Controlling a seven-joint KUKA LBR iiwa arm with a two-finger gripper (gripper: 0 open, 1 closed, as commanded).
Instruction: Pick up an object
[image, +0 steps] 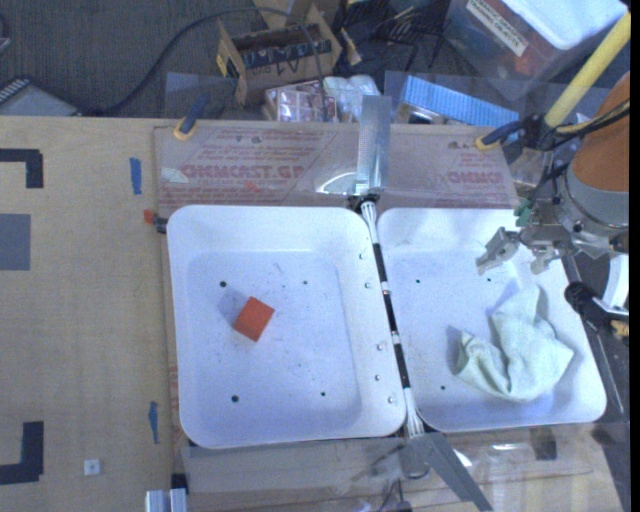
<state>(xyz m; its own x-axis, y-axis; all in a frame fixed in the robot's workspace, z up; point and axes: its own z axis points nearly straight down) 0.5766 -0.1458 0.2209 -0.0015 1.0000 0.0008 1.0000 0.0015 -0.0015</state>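
Pincer (518, 250), fingers spread and empty, poised at the right bin's (430, 235) one o'clock corner above the crumpled cloth (515, 350), apparently its target; orange block (254, 319) lies in left bin (200, 230).

A cardboard sheet (262, 160) lay on the worktop (80, 300) at 12 o'clock from the left bin (190, 240). Red print on it read roughly "CHEMCAST GP", with smaller lines above too blurred to read. A second sheet (450, 165), at 12 o'clock from the right bin (590, 400), bore similar red lettering, only partly legible.
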